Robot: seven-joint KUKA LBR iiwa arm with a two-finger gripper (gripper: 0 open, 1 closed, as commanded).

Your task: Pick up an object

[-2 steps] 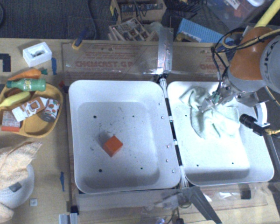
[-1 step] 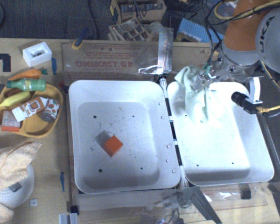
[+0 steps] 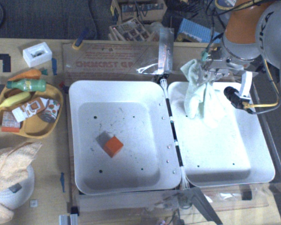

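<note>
Jaws (image 3: 207,73) of the grey arm are pinching the upper part of a pale green-white crumpled cloth (image 3: 195,95), which hangs down from them over the far left part of the right-hand shallow white bin (image 3: 234,158). Whether the cloth's lower end touches the bin floor cannot be told. The jaws sit at the far edge of that bin, below the arm's orange band (image 3: 246,20). A black cable fitting with a yellow cable (image 3: 241,101) hangs just right of the cloth.

The left-hand shallow white bin (image 3: 84,172) holds a small orange cube (image 3: 114,146) near its middle, well apart from the jaws and to their near left. A grey patch lies just beside the cube on its far left side; it cannot be told whether this is a shadow or a separate item. Dark specks are scattered over the floor of this bin.

On the worktop (image 3: 61,48), left of both bins, stands a yellow bowl (image 3: 37,128) containing a green bottle (image 3: 28,85), a yellow banana-shaped item (image 3: 11,99) and printed packets. A small white box (image 3: 37,54) lies far left, and a beige cloth (image 3: 11,165) lies near left. A clear plastic sheet with red lettering (image 3: 112,62) lies along the far side of the left bin.
</note>
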